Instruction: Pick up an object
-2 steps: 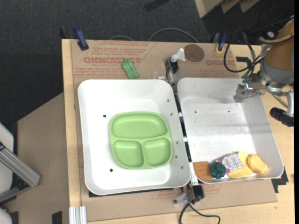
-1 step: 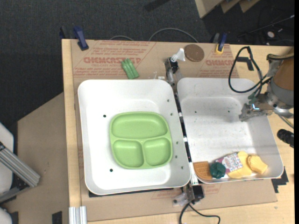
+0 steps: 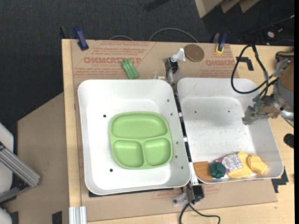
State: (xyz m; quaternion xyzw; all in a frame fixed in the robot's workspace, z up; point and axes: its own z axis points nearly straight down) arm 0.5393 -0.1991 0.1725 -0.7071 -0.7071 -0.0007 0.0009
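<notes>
Several small objects lie along the near edge of the right bin [image 3: 210, 101]: a brown-orange piece [image 3: 201, 169], a dark green lump [image 3: 217, 170], a yellow item with a pink-and-white label [image 3: 233, 164] and a yellow-orange piece [image 3: 257, 164]. They touch one another in a row. My gripper [image 3: 250, 113] hangs over the bin's right side, well behind this row and apart from it. The grey arm [image 3: 282, 92] comes in from the right edge. I see nothing held in the gripper.
The left bin [image 3: 93, 125] holds a green divided plate [image 3: 140, 140]. Behind the bins, a green object [image 3: 130, 69] and a brown disc [image 3: 194, 53] lie on the cardboard. Blue clamps [image 3: 82, 38] and black cables [image 3: 254, 66] sit at the back and right.
</notes>
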